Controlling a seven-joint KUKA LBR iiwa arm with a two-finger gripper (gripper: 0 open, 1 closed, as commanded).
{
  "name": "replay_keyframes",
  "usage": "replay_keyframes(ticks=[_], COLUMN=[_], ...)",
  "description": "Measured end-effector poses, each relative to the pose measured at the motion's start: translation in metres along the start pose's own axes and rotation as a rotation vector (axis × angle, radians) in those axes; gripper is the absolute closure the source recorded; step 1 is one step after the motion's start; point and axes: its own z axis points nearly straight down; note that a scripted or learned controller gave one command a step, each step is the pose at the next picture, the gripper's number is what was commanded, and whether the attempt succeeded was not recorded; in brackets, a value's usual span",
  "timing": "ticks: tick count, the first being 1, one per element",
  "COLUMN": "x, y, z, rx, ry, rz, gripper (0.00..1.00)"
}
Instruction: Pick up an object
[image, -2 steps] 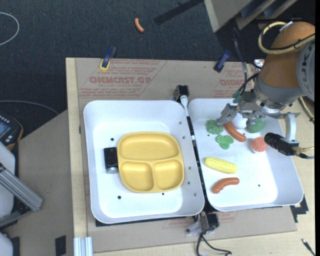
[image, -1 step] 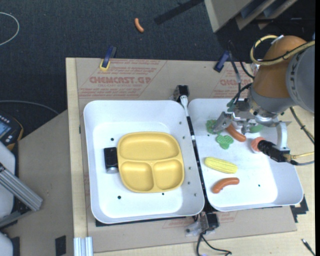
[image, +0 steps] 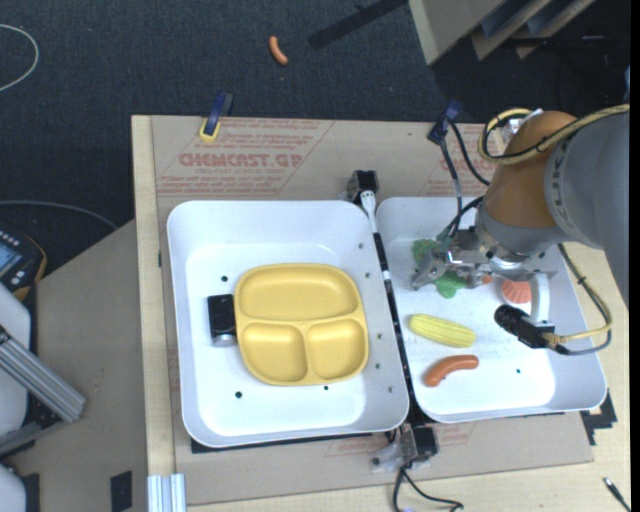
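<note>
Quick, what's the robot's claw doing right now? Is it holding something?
Gripper: down in the right bin at the green thing; a hold cannot be told.

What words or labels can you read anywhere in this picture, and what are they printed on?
"CHEMCAST G P": large red letters on the brown board under the two white bins, along its top edge.
Smaller red print runs in lines above and below that word, and more red print sits near the board's upper right corner; all of it is too small and blurred to read.
</note>
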Motion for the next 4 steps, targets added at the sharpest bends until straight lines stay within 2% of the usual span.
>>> replay_keyframes(ticks=[1,2,4], x=[0.0,0.0,0.008], y=[0.0,0.0,-0.008], z=[-0.003,-0.013,-0.132], rx=[-0.006,-0.008,-0.016], ry=[0.0,-0.001,-0.003], rz=[0.001,0.001,-0.002], gripper=[0.0,1.0,1.0])
